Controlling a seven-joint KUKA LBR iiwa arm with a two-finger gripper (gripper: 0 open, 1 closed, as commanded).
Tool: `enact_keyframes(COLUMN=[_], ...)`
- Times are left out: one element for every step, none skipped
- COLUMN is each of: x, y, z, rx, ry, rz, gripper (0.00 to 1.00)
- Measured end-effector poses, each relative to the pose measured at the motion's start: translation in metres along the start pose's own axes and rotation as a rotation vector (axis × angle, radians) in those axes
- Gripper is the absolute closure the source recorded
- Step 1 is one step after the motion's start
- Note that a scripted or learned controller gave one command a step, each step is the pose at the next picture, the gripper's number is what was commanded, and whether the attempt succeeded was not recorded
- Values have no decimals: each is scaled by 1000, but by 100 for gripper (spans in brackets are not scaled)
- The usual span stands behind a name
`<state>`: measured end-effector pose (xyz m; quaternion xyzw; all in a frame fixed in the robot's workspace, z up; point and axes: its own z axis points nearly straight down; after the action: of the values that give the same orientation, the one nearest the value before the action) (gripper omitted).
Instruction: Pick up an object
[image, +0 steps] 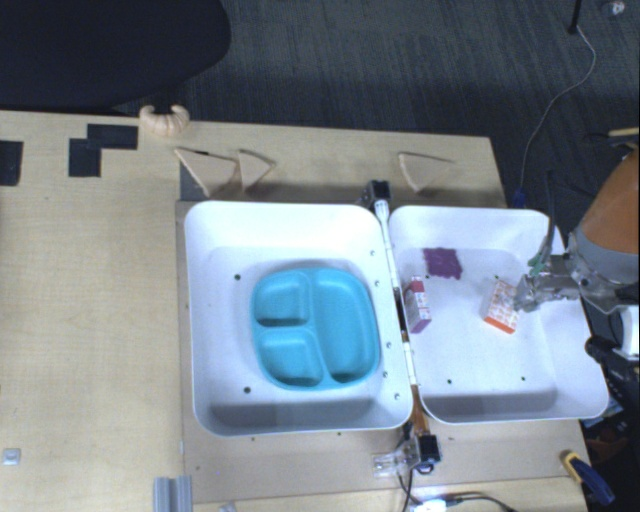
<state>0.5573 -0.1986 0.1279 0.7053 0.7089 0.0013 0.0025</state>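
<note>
**Claw at a packet in the right bin**

The wooden bench (90, 320) carries two white bins side by side. At its far left edge there are three dark cut-outs, and a small tan knob (163, 121) sits near the back edge. Behind the bins I count three thin triangular tabs standing on the wood.

The left bin (215, 300) holds one thing: a blue tray (315, 327) with three compartments, lying flat in the middle of the floor.

The right bin (480, 395) holds three things. A small box (417, 304) with red and white print lies close to the dividing wall between the bins. A purple block (442, 263) sits just behind and to the right of it, well apart from the wall. Further right lies one packet (502, 306), white and orange, tilted on the bin floor.

The claw (527, 290) comes in over the right rim and sits right at the packet's right edge. I can't tell from here whether its fingers are spread or closed, or whether they touch the packet. The grey arm (610, 275) with its orange band runs off to the right.
</note>
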Motion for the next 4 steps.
enact_keyframes(x=[-7,-7,32,31], y=[77,78,27,30], z=[36,35,42,29], rx=[3,2,1,-7], ry=[2,1,1,-1], rz=[-1,-2,2,0], gripper=[100,0,0,100])
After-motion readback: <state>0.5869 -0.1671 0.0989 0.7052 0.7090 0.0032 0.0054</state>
